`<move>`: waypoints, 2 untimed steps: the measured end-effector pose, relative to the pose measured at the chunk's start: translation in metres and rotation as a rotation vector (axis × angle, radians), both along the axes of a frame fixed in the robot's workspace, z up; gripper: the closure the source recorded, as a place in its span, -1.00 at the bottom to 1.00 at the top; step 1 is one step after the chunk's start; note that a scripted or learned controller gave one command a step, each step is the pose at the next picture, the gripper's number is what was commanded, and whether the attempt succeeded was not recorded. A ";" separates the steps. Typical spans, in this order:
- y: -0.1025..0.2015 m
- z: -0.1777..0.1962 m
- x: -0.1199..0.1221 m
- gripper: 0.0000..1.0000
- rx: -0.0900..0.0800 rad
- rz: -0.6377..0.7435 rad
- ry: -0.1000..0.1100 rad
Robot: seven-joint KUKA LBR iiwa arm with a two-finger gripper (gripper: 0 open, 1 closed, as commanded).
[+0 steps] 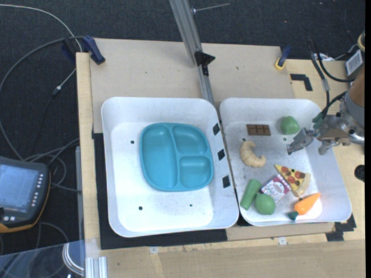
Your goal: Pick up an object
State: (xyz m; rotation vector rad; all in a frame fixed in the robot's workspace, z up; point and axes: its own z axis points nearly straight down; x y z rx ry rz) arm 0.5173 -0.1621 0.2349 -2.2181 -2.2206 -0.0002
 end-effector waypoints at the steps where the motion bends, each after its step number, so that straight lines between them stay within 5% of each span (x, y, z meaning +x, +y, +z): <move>1: 0.000 0.000 0.000 -1.00 0.000 0.000 0.000; 2: 0.001 -0.061 0.006 -1.00 0.001 -0.001 0.005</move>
